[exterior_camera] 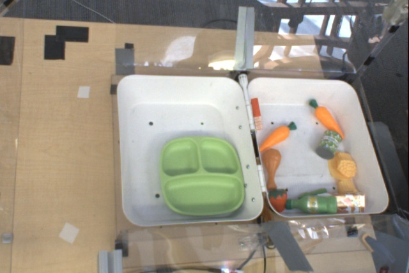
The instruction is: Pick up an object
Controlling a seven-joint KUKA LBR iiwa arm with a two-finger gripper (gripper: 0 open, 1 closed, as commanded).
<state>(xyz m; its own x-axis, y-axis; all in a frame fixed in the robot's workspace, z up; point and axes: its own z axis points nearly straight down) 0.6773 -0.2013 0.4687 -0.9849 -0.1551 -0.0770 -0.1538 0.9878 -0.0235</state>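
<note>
Gripper state impossible to tell — green bottle in right bin, green tray in left bin

Divided plate in left bin; carrots, bottle, can in right bin

Wooden bench, two white bins

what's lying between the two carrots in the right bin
Nothing: in the camera view, bare white bin floor separates the carrot near the divider from the carrot near the back.
</note>
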